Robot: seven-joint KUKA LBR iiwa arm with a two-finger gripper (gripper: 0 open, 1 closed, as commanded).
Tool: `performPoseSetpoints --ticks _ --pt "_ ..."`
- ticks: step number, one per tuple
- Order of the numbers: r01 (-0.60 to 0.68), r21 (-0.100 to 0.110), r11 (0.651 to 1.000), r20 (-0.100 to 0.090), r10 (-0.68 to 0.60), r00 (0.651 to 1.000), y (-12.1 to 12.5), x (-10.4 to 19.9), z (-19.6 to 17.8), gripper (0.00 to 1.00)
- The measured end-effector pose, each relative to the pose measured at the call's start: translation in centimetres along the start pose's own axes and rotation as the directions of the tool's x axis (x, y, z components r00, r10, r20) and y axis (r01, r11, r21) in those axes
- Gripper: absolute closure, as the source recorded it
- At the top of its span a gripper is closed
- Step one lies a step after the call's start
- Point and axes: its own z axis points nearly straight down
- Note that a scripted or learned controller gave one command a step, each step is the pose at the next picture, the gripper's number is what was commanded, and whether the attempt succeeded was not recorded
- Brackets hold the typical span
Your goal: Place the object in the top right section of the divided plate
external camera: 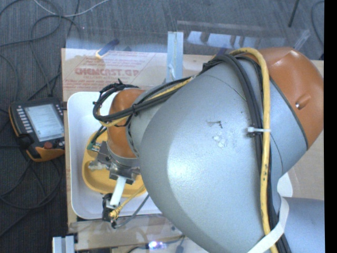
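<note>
Grey arm (221, 141) with its orange band (295, 94) fills most of the camera view, reaching from the right across to the white bin (76, 141) on the left. Black and yellow cables run along the arm and loop over the wrist (124, 123), which is orange on top and tilts down into the bin. Gripper (108, 162) sits low under the wrist, right over the yellow divided plate (92, 175); apart or together, cannot tell, the wrist body covers it. Plate lies in the lower half of the bin, near the bin's front edge; just its left rim and a strip of its front show, and the dividers and the top right section are covered by the arm. Object is hidden, so where it is cannot be told, nor whether it is held. Bin rests on a cardboard sheet (105, 70) with red print. A small blue and yellow item (106, 48) lies at the sheet's far edge. A metal upright (175, 51) stands behind the bin. A teach pendant (37, 128) with a lit screen lies on the grey carpet (31, 46) left of the bench, among loose cables.
</note>
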Motion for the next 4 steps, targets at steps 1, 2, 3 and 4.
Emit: performPoseSetpoints --ticks 1,2,3,4 --pt "-0.027 0.003 1.0 0.013 0.027 1.0 -0.1 0.7 -1.5 0.0" --pt "-0.109 -0.009 0.994 -0.001 0.109 0.994 -0.7 0.4 -0.2 0.0" --pt "-0.364 -0.002 0.931 -0.009 0.364 0.931 -1.2 1.0 -0.1 0.0" --pt "-0.447 0.003 0.895 0.02 0.447 0.894 -0.1 0.8 -2.3 0.0"
